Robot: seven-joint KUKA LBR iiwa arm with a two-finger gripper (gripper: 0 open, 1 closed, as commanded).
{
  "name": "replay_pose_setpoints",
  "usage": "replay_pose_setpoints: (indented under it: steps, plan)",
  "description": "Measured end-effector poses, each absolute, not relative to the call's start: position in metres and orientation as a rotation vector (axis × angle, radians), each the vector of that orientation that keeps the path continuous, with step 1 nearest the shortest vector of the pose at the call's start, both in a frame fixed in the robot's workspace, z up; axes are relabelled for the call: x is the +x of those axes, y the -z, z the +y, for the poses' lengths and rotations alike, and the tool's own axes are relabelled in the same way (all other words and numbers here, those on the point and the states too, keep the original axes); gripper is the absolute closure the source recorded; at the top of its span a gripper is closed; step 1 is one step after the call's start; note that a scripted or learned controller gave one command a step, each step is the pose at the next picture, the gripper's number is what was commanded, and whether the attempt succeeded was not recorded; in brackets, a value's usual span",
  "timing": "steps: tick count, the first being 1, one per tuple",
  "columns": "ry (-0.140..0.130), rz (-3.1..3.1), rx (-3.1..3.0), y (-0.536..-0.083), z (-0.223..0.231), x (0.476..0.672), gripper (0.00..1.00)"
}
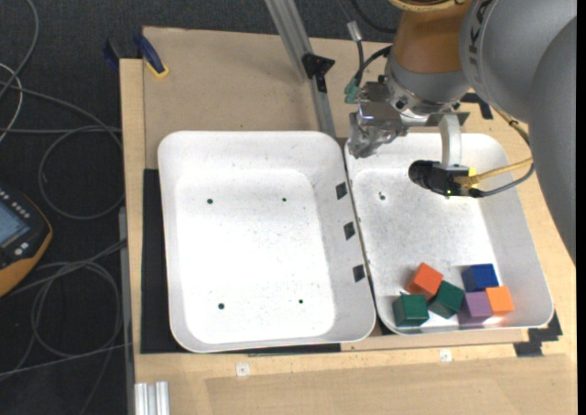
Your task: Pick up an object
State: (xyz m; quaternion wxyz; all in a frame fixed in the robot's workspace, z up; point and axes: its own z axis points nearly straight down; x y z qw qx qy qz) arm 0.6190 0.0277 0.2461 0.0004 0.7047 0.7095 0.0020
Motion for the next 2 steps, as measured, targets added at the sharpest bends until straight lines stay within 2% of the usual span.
replay_pose_setpoints:
  steps: [1,2]
  plan:
    - [-0.006,2.228,2.214,-0.2516,0.0766,0.6319,1.00]
    - [0.000,2.222,2.219,-0.2515,0.0726,0.6315,0.00]
